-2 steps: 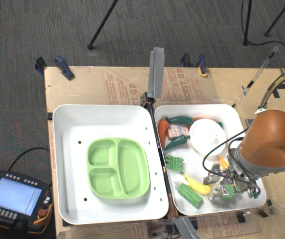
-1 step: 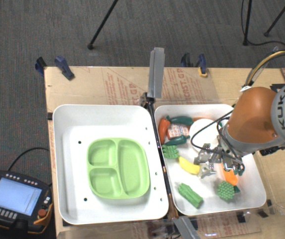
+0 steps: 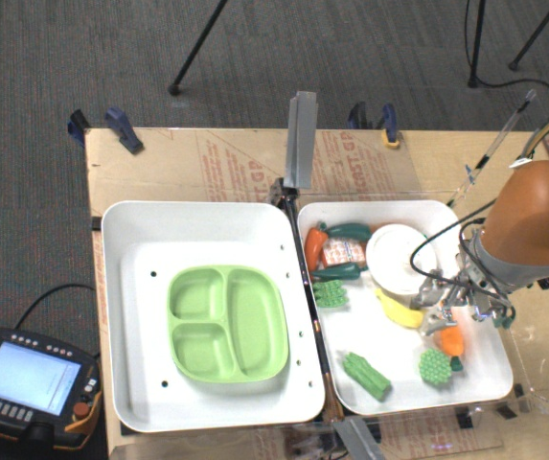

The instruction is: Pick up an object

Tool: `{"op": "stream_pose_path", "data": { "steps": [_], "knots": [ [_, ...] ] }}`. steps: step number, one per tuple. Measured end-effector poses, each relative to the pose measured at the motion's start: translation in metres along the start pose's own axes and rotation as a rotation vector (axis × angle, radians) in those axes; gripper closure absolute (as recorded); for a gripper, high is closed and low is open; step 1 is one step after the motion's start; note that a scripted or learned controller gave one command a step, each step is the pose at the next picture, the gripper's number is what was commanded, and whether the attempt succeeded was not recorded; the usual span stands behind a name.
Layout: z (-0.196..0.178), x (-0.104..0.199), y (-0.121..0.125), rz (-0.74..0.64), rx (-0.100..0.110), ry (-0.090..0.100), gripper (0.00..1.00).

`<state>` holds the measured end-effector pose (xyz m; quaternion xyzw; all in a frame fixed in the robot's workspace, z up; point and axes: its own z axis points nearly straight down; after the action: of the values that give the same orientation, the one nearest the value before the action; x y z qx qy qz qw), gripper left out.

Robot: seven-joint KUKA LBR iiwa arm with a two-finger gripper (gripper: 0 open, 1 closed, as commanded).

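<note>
My gripper point(image 3: 444, 319) hangs low over the right bin point(image 3: 490, 386), near its right wall, at the end of the grey arm with the orange band point(image 3: 533, 214). Just below the gripper lies a small orange piece point(image 3: 453, 341), touching a round knobbly green toy point(image 3: 435, 367). To the gripper's left a yellow object point(image 3: 402, 308) sits partly under a white round bowl point(image 3: 394, 253). The arm's wrist and cables hide how the gripper stands against the orange piece.
Also in the right bin: a long green block point(image 3: 366, 375), a small green toy point(image 3: 331, 293), a red-and-white packet point(image 3: 343, 252), an orange carrot shape point(image 3: 313, 247). The left bin point(image 3: 125, 257) holds a green divided plate point(image 3: 227, 324). A metal post point(image 3: 301, 147) stands behind the bins.
</note>
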<state>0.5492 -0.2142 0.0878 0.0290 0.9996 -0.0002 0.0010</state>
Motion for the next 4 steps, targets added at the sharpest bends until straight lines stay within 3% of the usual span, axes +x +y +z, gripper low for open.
{"op": "stream_pose_path", "data": {
  "steps": [1, 2, 3, 4],
  "knots": [
    [0.001, 0.001, 0.001, -0.002, -0.002, 0.006, 0.0],
    [0.001, 0.044, 0.002, -0.008, -0.002, 0.002, 0.0],
    [0.001, 0.048, 0.042, 0.103, -0.003, 0.004, 0.0],
    [0.001, 0.075, 0.044, 0.152, -0.002, 0.004, 0.0]
  ]
}}
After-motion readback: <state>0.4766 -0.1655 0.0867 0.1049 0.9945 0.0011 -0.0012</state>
